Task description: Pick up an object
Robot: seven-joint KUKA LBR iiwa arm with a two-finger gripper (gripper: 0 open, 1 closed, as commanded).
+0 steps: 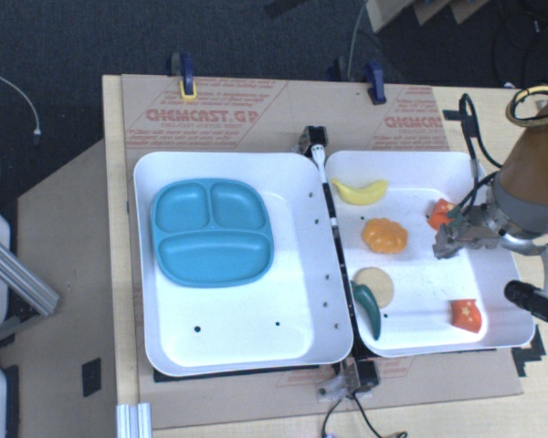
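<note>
My gripper (449,241) hangs over the right bin (411,331), near its right side. A small red-orange object (439,213) lies just above and left of it, partly hidden by the gripper body. An orange pumpkin-like piece (384,235) sits to the left of the gripper. A yellow banana (359,191) lies at the back of the bin. A green pepper (368,309) and a tan disc (375,284) rest at the front left. A red strawberry-like piece (466,314) lies at the front right.
The left bin (237,331) bears a blue divided plate (213,232). A black divider with clamps runs between the two bins (333,235). The arm's grey and orange body (530,176) comes in over the right bin's right rim.
</note>
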